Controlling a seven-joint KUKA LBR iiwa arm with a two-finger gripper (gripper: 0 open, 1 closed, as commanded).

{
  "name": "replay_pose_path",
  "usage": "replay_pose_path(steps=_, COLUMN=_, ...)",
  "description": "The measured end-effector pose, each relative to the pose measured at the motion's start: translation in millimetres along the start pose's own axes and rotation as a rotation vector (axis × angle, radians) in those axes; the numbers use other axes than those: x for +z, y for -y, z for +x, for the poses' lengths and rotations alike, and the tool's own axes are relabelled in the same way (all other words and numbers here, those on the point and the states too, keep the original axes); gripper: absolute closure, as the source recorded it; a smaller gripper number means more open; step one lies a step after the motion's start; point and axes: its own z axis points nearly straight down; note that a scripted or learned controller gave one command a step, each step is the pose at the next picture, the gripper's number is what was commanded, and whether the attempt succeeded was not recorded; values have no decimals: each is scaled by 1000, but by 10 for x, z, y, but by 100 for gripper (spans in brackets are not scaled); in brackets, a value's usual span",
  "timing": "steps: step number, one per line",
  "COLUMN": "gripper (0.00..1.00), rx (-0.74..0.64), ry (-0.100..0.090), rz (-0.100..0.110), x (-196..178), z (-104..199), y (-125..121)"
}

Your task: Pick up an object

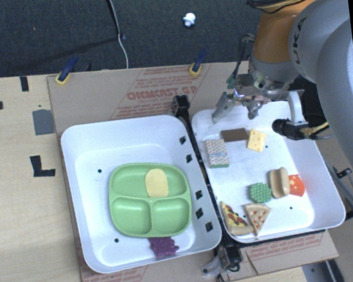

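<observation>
From the fixed overhead camera we see the grey arm's two-finger gripper (236, 105) hanging over the far rim of the right-hand shallow white plastic bin (312, 206). Its jaws are spread wide, and we see nothing between them. Just nearer than the gripper, inside that bin, lie a flat dark brown bar (234, 135), a small yellow cheese-like wedge (256, 140) beside it, and a pale speckled rectangular block (217, 152). Further from the gripper sit a green knobbly round piece (259, 192), a toy hot dog in a bun (279, 182), a red chunk (296, 186) and two toy pizza slices (247, 216). Well apart from the gripper, the left-hand white bin (85, 174) holds a green divided plate (145, 210) carrying a yellow oval piece (157, 183), with a purple toy grape cluster (163, 246) just beside the plate.
</observation>
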Motion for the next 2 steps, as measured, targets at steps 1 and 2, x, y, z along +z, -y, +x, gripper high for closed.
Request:
replay_pose_path(steps=1, gripper=0, rx=3, ry=4, rz=-9, x=1016, z=-573, y=-52)
replay_pose_path(steps=2, gripper=0, rx=-4, ry=8, rz=2, x=999, z=39, y=-32)
